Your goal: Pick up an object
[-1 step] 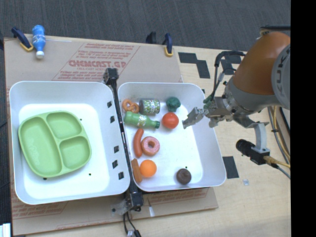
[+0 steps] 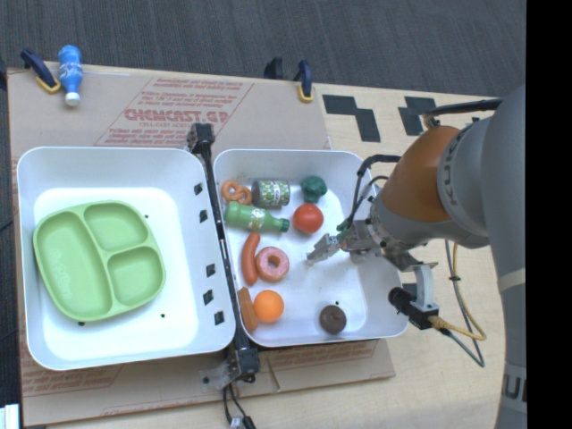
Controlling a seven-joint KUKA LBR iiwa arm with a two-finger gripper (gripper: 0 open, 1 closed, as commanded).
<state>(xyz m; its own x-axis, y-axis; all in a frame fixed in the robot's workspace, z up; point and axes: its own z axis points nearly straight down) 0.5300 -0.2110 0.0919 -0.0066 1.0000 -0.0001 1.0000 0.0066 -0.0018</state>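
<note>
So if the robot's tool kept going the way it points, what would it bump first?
Probably the pink donut. The tool points left across the right bin, with bare floor between them, though its height is hard to judge.

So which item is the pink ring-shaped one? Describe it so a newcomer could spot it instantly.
Look at the right bin, the one crowded with toy food. Near its middle lies the pink doughnut, just right of the orange sausage and above the orange fruit. It is the larger, pink-iced ring; the other ring, the small orange pretzel, sits at the top left.
</note>
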